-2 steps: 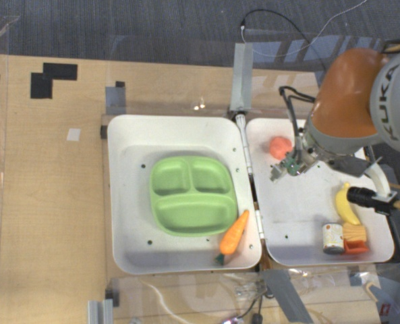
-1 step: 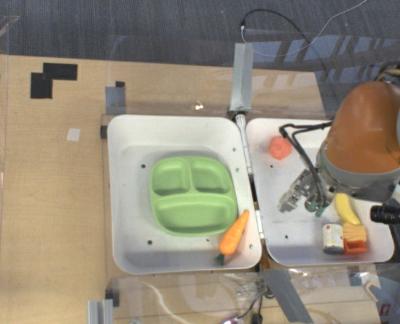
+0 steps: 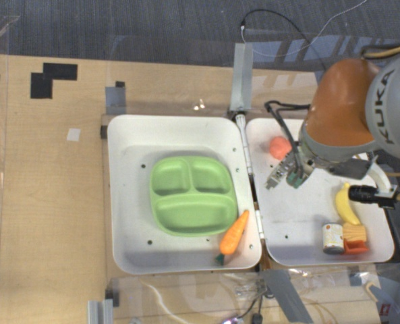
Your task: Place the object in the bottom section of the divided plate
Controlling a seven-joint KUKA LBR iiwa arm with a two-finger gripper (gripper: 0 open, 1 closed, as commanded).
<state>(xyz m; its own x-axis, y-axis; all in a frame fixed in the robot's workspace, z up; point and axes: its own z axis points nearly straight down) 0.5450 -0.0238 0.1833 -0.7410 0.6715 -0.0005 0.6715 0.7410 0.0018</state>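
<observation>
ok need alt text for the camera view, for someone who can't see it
A grey and orange arm's gripper hovers over the right bin, near a pink object, banana and can. The left bin holds a green divided plate with a carrot beside it.

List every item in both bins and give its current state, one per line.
Divided plate: flat in the left bin, nothing in its sections.
Carrot: lying beside the plate's lower right corner, outside it.
Pink object: in the right bin, next to the gripper.
Banana: lying in the right bin.
Small can: right bin, beside an orange block.
Gripper: over the right bin, holding nothing.
</observation>
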